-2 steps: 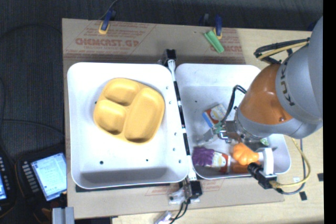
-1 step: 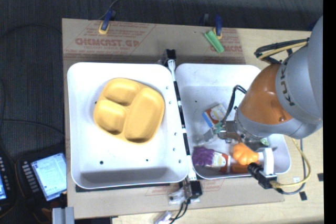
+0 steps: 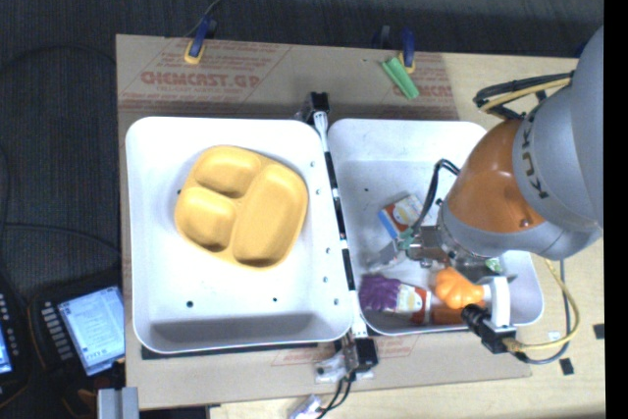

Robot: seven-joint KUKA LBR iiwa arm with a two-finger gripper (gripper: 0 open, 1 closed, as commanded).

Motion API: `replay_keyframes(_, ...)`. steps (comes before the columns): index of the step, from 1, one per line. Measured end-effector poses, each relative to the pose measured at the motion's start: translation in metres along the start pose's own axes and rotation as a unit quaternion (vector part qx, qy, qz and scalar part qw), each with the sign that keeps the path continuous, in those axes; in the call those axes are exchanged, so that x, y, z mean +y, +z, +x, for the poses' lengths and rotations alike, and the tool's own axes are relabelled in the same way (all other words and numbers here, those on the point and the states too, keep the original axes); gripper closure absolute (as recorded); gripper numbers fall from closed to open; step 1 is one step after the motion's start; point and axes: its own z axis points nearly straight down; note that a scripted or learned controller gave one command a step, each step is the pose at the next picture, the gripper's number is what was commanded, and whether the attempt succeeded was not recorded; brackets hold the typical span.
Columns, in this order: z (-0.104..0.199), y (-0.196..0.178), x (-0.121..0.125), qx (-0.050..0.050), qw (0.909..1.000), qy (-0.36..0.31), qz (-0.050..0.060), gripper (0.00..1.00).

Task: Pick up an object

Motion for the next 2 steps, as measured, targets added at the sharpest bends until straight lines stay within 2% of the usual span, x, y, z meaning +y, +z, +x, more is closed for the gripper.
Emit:
replay_keyframes(1,0.0008,-0.0107,0.0015,0.001,1.0000,-0.001,-0.001,1.00)
replay_keyframes(2,0.0010,-0.0105,0.0013,0.001,1.0000,-0.001,0.000,0.00)
